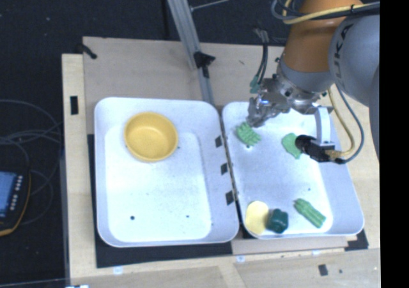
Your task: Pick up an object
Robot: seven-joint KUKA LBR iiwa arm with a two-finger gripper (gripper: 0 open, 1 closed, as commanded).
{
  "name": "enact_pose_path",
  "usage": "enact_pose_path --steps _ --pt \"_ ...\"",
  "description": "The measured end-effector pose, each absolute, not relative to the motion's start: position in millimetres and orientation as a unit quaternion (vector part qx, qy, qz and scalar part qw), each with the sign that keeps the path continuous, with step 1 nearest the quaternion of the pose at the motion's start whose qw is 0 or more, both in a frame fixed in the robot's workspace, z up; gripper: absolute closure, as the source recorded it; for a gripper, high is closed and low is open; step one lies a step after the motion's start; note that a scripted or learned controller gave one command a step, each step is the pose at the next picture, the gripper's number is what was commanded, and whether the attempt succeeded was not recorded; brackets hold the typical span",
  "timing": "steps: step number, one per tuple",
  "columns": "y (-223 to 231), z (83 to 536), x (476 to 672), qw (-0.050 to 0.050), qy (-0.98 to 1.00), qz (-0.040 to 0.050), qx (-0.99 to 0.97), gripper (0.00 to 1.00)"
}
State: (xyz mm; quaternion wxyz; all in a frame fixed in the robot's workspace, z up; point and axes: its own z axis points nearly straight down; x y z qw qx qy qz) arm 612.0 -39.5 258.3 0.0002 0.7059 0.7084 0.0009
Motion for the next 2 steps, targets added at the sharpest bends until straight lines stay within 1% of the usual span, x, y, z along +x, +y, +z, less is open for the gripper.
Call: enact_pose_path --steps 1,2 --pt "20 255 611.7 0.000 0.709 0.0005 0.706 1.00" --pt "74 255 593.4 0.000 0.709 0.0007 0.706 1.00"
